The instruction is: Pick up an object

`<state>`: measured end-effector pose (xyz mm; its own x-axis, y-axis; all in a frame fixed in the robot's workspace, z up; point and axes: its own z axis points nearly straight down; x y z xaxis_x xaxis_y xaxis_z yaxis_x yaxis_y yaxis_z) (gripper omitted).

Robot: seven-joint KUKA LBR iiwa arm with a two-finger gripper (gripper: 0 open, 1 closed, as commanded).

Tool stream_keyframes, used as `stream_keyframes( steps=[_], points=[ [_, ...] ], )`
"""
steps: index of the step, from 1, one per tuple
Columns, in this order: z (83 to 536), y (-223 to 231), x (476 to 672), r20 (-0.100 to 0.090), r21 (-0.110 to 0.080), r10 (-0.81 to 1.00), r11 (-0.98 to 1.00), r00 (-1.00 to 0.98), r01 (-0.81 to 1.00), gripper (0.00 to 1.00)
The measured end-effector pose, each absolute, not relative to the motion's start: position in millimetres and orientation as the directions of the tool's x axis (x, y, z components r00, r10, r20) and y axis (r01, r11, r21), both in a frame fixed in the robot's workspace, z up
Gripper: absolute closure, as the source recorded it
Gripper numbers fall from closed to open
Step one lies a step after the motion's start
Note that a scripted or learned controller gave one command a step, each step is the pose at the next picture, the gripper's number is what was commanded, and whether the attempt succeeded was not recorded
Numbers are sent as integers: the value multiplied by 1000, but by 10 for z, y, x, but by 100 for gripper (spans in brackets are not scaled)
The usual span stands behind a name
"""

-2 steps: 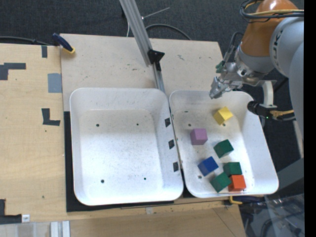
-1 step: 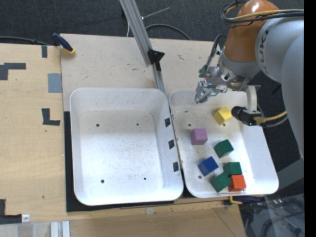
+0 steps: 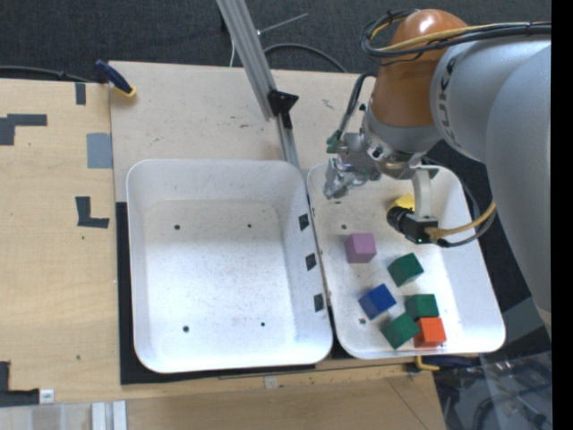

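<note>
The right bin [image 3: 474, 330] holds several small blocks: a pink cube [image 3: 361, 247], a blue cube [image 3: 377, 300], green blocks [image 3: 406, 268] [image 3: 422, 306] [image 3: 400, 331], an orange cube [image 3: 431, 331] and a yellow piece [image 3: 403, 204] partly hidden behind the wrist hardware. My gripper [image 3: 337, 184] hangs over the bin's far left corner, above and left of the pink cube, with nothing visible between its fingers. The fingers look close together.
The left bin [image 3: 143, 195] sits beside the right one, sharing a raised rim [image 3: 309, 240]. A slanted metal pole [image 3: 255, 52] rises behind the bins. The big grey arm [image 3: 492, 88] covers the right bin's far right side. Cables lie on the bench behind.
</note>
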<state>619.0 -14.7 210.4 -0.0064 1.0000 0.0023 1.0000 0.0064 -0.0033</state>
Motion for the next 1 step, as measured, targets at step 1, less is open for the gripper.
stream_keyframes(
  steps=[1],
  points=[
    [2147,499,6095,3,-2,1000,9,-9,1000,100]
  ],
)
